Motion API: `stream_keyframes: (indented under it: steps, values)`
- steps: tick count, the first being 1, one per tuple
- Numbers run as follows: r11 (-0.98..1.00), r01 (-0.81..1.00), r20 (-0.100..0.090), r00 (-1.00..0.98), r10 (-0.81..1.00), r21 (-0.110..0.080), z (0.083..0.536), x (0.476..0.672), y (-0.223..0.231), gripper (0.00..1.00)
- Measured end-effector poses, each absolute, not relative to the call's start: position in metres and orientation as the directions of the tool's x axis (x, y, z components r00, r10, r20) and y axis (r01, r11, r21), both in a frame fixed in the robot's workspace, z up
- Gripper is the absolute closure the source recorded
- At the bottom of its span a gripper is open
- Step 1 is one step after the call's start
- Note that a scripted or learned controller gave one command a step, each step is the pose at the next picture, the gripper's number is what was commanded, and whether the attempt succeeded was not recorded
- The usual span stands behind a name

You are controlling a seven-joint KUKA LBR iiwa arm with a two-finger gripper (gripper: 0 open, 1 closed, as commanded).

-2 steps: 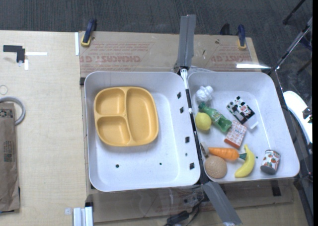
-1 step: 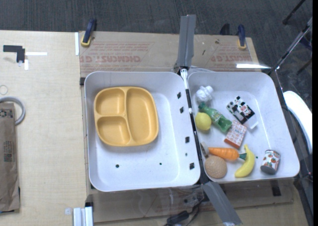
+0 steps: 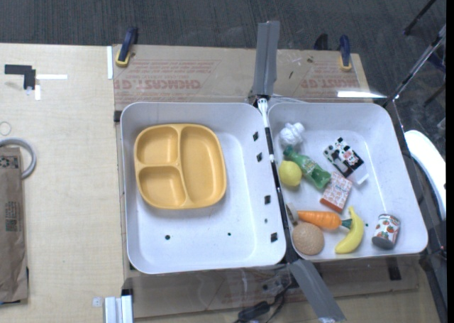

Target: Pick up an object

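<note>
The right bin (image 3: 383,117) holds several small objects. A white crumpled item (image 3: 291,132) lies near its back left. Just in front of it are a green packet (image 3: 308,166) and a yellow lemon (image 3: 289,174). A black-and-white patterned box (image 3: 343,157) sits mid-bin, with a small red-orange box (image 3: 336,192) in front of it. Along the near side lie a carrot (image 3: 320,219), a brown round piece (image 3: 308,239), a banana (image 3: 352,232) and a small printed can (image 3: 385,231).
The left bin (image 3: 206,243) bears a yellow three-section plate (image 3: 181,166). A grey divider bar (image 3: 266,59) runs between the bins at the back. Cardboard (image 3: 191,73) is clamped behind them. A brown paper bag (image 3: 10,222) lies at the far left.
</note>
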State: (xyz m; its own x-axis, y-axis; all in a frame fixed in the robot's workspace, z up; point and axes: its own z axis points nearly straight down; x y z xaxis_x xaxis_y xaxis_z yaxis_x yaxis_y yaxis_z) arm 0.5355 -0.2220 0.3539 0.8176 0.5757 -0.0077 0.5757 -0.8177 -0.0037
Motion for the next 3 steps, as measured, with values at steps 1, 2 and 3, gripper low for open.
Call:
stream_keyframes:
  steps: [1, 2, 3]
  values:
    - [-0.818, 0.576, -0.007, 0.818, 0.576, -0.003, 0.354, 0.535, -0.222, 0.00]
    - [-0.783, 0.622, -0.006, 0.783, 0.622, -0.003, 0.439, 0.583, -0.221, 0.00]
    - [-0.778, 0.628, -0.014, 0.778, 0.628, -0.007, 0.444, 0.586, -0.221, 1.00]
